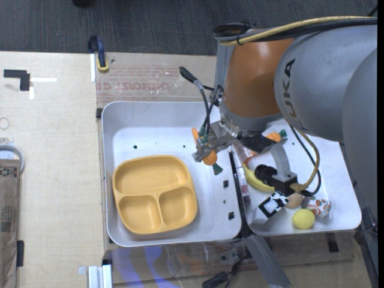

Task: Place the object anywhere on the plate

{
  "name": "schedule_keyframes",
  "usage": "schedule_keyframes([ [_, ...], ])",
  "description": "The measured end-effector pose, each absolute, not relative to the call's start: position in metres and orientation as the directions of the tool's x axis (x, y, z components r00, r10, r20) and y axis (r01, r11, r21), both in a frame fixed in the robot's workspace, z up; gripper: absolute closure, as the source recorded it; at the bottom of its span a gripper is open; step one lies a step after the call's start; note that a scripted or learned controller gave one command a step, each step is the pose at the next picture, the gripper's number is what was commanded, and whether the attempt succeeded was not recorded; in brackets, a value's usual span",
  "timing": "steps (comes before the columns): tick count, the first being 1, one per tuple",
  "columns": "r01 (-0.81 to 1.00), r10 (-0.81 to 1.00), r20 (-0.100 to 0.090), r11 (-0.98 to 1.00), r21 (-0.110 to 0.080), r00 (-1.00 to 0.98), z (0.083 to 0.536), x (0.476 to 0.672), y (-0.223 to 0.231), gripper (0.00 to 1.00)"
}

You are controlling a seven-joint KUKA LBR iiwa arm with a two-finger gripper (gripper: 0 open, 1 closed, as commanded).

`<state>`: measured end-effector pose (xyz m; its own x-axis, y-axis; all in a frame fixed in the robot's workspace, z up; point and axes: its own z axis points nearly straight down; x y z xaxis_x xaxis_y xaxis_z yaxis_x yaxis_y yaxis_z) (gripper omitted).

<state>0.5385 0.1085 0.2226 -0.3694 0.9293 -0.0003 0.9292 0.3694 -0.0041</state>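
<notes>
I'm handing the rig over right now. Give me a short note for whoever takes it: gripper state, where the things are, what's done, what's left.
Gripper: over the left bin, just right of the plate; an orange carrot-like toy sits at its tip, but I can't tell if the grip is firm.
Plate: yellow, three compartments, in the left bin, nothing on it.
Right bin: banana, yellow ball and other small items.
Done: the toy appears lifted over the left bin.
Left: move it left over the plate and release.
</notes>
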Motion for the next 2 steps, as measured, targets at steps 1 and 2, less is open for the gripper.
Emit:
schedule_keyframes([
  [1, 0.916, 0.916, -0.001, 0.402, -0.004, -0.402, 0.2098, 0.5798, 0.1822, 1.00],
  [2, 0.915, 0.915, -0.001, 0.402, -0.003, -0.402, 0.2099, 0.5799, 0.1821, 0.00],
])
